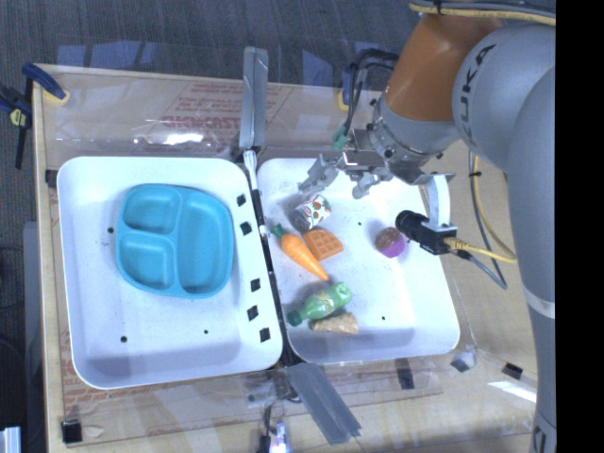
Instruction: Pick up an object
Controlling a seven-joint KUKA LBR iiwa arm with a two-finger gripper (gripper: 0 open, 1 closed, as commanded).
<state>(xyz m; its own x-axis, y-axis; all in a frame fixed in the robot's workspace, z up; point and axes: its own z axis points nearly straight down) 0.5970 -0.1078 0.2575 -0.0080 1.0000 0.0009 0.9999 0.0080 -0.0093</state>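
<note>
My gripper (338, 179) hangs over the back of the right bin (429, 295), its two fingers spread apart and open with nothing between them. Just below its left finger (314, 174) lies a small patterned can (314, 212) on its side. In front of the can are an orange carrot (302, 250) and a brown waffle piece (325, 243), touching each other. A green bottle (321, 302) lies near the bin's front with a tan food piece (336, 325) against it. A purple and brown round item (390, 243) sits to the right.
The left bin (85, 328) holds a blue divided plate (175, 239). A ridge with black clips (257, 286) separates the bins. A black connector with a yellow cable (425, 231) hangs over the right bin's right side. The grey arm (510, 111) covers the back right.
</note>
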